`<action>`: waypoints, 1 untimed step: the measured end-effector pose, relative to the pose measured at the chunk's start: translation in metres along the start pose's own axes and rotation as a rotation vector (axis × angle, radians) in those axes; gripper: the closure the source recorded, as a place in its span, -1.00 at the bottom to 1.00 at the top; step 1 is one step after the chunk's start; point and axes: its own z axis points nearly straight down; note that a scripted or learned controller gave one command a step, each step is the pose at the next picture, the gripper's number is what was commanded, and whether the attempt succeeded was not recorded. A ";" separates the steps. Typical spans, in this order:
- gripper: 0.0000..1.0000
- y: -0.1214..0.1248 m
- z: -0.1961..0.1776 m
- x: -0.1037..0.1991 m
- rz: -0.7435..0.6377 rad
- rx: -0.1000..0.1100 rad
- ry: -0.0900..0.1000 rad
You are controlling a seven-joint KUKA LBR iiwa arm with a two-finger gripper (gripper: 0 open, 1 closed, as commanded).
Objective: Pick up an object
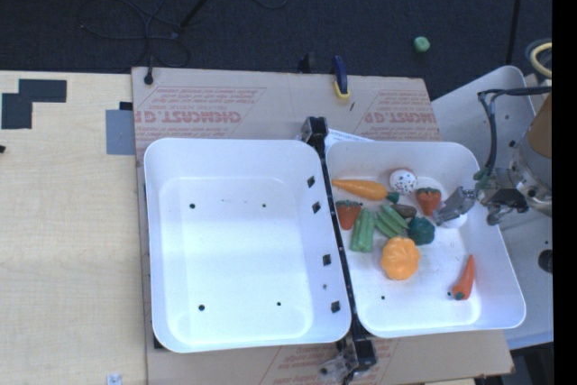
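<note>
From my station, the small carrot [463, 278] lies alone at the near right of the right bin [487, 320]; farther back, the claw [453, 205] hovers just right of the toy strawberry [428, 198], grip unreadable, I cannot tell

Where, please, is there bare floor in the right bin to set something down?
In the right bin, the near strip is bare between the orange ball and the near wall, left of the small carrot. Around the long carrot, green pieces and gripper it is crowded.
</note>
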 end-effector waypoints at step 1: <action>-1.00 0.039 0.100 0.029 -0.002 0.004 0.002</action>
